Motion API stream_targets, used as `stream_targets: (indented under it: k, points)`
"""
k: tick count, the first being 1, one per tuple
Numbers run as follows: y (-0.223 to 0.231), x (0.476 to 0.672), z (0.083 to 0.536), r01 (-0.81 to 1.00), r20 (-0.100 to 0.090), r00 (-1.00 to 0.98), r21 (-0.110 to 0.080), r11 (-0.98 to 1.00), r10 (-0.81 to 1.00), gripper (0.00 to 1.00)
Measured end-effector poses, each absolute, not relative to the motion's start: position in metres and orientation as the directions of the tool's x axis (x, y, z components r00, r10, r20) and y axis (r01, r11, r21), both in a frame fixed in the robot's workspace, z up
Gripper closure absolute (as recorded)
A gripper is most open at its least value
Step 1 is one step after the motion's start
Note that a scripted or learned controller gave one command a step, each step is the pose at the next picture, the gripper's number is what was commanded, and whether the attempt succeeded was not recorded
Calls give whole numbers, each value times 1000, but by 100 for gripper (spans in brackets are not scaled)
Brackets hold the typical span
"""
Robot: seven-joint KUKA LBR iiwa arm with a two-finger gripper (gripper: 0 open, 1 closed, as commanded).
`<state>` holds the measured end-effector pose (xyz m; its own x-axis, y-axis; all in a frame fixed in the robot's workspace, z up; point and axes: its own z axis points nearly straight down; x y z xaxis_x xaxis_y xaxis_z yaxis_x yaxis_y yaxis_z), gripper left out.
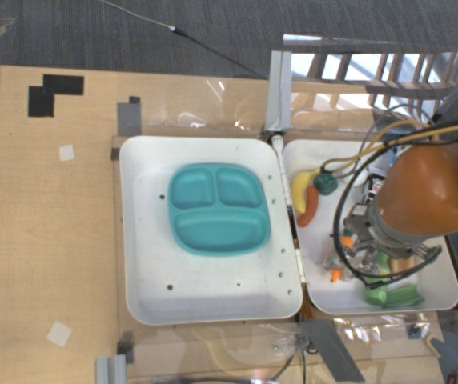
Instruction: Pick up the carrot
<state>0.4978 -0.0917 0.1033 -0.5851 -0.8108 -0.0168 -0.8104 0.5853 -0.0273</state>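
Nowhere any legible writing: carrot [310, 205] beside banana [299, 192].

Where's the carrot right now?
The carrot lies in the right bin, near its left wall toward the far end, beside a banana, its green top pointing away from the camera.

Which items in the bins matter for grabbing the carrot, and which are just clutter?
Job: carrot in the right bin, beside the banana; gripper low in that bin.

Clutter: banana, green item, teal divided plate in the left bin.
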Motion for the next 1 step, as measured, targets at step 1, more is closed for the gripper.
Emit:
stream_targets:
  k: [1]
  points:
    - [-53, 490, 187, -557, -12, -831, -7, 831, -557, 100]
